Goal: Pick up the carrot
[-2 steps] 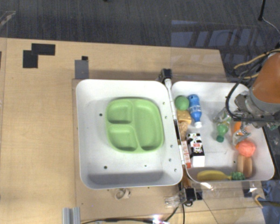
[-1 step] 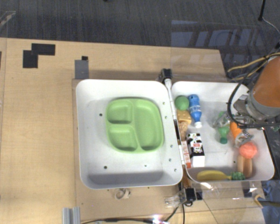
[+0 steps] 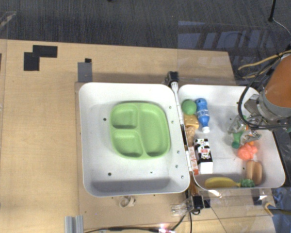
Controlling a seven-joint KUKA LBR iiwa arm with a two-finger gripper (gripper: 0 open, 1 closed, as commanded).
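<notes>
From the camera view, the gripper (image 3: 240, 129) is lowered into the right bin (image 3: 223, 95) near its right side, directly above the carrot (image 3: 247, 150), whose green top (image 3: 237, 142) lies just under the fingertips; whether the hand is wide, narrow or clamped on anything cannot be told. In the same bin lie a green ball (image 3: 188, 107), a blue bottle (image 3: 202, 112), a black-and-white carton (image 3: 202, 154), a banana (image 3: 221, 182) and a hot dog (image 3: 254, 171), while the left bin (image 3: 94, 130) holds a green divided plate (image 3: 138, 129).
</notes>
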